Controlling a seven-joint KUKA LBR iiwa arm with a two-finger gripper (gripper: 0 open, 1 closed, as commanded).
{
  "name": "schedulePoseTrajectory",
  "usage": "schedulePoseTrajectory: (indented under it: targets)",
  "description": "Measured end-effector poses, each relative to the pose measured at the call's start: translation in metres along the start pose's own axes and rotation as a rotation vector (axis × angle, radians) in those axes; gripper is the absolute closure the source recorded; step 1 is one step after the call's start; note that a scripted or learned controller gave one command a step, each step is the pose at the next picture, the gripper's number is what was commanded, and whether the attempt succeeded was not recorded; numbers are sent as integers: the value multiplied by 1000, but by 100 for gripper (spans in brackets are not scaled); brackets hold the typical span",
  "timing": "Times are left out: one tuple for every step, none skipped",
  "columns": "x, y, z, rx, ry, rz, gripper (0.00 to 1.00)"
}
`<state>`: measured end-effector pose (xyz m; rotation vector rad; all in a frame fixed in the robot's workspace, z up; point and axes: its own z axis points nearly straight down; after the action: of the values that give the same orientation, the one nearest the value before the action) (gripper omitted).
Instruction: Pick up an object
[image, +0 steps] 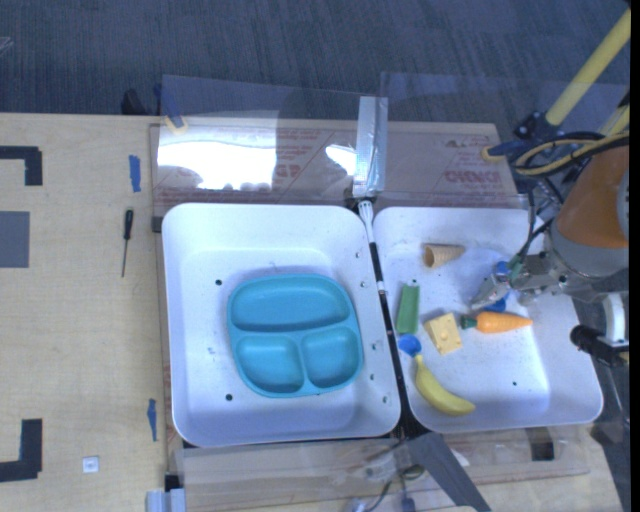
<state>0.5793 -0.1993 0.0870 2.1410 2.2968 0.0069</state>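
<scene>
The right bin holds several toy foods: an orange carrot, a yellow cheese wedge, a banana, a green stick, a tan cone and a small blue piece. My gripper hangs low over this bin, just above and left of the carrot's green end, to the right of the cheese. The arm's wrist blocks part of it, and nothing visibly sits in its grasp.
A blue three-part plate lies in the left bin. A central divider separates the bins. The grey arm with its orange band and cables covers the right bin's far right side. Clear panels stand behind both bins.
</scene>
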Motion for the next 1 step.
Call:
schedulePoseTrajectory:
  targets:
    - [-1,2,-12,-5,-4,-2,100]
